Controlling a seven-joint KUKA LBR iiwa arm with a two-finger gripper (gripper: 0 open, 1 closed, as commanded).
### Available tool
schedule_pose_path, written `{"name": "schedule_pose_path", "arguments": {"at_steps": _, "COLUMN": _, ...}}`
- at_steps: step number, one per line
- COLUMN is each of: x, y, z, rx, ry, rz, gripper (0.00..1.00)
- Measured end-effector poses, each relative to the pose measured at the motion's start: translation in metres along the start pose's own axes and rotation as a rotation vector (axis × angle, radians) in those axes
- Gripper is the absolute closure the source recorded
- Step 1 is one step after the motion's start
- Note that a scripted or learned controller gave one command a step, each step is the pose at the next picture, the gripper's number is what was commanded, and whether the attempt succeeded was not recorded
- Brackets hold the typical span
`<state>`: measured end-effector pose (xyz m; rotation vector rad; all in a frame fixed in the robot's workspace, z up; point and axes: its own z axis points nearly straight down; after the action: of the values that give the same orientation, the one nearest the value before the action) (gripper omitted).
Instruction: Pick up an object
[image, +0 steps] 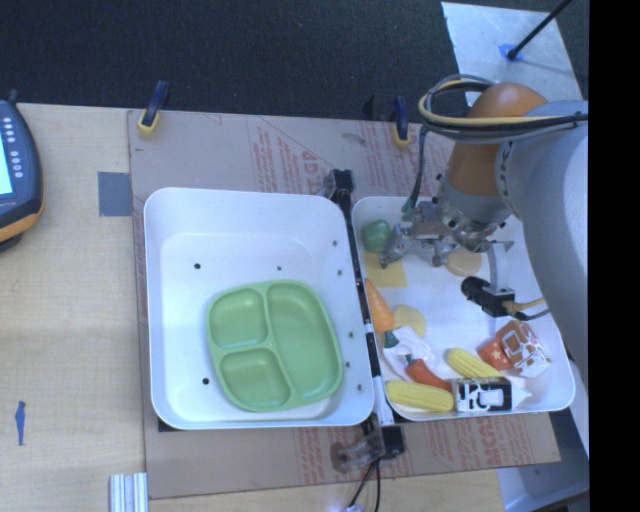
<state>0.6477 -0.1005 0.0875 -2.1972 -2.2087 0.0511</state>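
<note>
My gripper (425, 248) hangs low over the far part of the right bin (560, 395), reaching in from the right. Just left of it lies a small green object (376, 235), and a flat yellow slice (393, 273) sits below its left side. A tan round piece (464, 264) peeks out at its right. Nothing shows between its fingers. Nearer the front lie an orange carrot (378, 305), a pale lump (409, 321), two corn cobs (418, 397) (472, 362), a red and white piece (420, 368), a red packet (512, 348) and a black and white box (484, 396).
The left bin (170, 250) holds a green divided plate (274, 345). A metal divider (356, 280) runs between the two bins. A handheld pendant (15, 170) lies at the bench's far left edge.
</note>
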Motion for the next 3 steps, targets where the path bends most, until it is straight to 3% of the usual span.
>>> {"name": "schedule_pose_path", "arguments": {"at_steps": 1, "x": 0.003, "y": 0.001, "z": -0.012, "rx": 0.000, "ry": 0.006, "rz": -0.004, "gripper": 1.00}}
{"name": "schedule_pose_path", "arguments": {"at_steps": 2, "x": -0.026, "y": -0.089, "z": 0.000, "rx": -0.031, "ry": 0.007, "rz": 0.004, "gripper": 1.00}}
{"name": "schedule_pose_path", "arguments": {"at_steps": 3, "x": 0.004, "y": -0.031, "z": -0.142, "rx": -0.054, "ry": 0.003, "rz": -0.003, "gripper": 1.00}}
